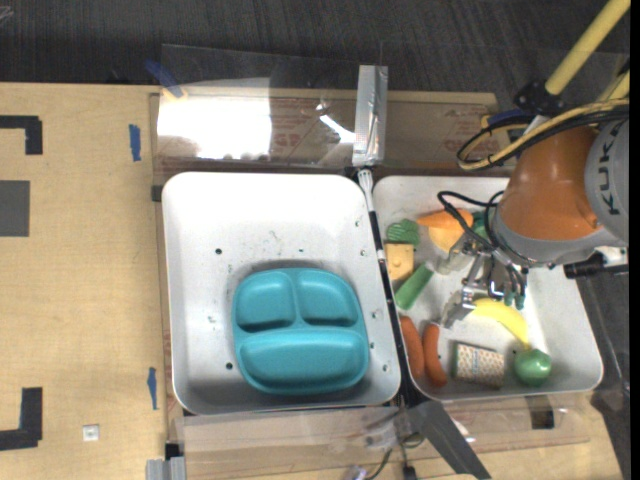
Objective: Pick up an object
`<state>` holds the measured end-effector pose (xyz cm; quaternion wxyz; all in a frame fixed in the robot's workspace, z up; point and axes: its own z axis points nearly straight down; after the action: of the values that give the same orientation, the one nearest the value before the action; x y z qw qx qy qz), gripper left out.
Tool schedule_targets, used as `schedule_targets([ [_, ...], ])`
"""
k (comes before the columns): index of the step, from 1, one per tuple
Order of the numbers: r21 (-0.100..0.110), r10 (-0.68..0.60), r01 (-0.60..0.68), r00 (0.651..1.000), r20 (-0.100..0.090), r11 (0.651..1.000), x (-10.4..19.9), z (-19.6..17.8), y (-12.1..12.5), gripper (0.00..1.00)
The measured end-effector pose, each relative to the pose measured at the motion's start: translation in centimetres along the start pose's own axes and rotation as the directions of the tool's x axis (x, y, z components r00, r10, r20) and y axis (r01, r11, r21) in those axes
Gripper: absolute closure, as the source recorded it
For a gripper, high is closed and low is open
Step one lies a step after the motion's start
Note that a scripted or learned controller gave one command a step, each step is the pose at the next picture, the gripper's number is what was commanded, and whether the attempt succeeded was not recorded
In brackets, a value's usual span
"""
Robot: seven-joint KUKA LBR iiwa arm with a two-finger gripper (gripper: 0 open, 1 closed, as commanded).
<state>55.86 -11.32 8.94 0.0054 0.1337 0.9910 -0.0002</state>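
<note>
A tan surface (70, 298) with black and blue tape marks sits on dark carpet (250, 8). The left bin (190, 218) holds a teal tray (298, 330). The jaws (468, 296), state unclear, hang in the right bin (580, 353) just beside a curved yellow banana (503, 318).

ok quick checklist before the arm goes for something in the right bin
1. Pincer over the right white bin: ok.
2. Object between its fingers: cannot tell.
3. Target nearby: curved yellow toy banana lies just beside it: ok.
4. Room around the banana: round green toy ball and speckled grey block crowd it: not ok.
5. Teal divided plastic tray lies in the left white bin, out of the way: ok.
</note>
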Motion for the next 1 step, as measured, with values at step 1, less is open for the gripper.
schedule_targets([
  [1, 0.0, 0.115, -0.115, 0.993, -0.001, 0.993, -7.6, 0.22, 1.21, 0.0],
])
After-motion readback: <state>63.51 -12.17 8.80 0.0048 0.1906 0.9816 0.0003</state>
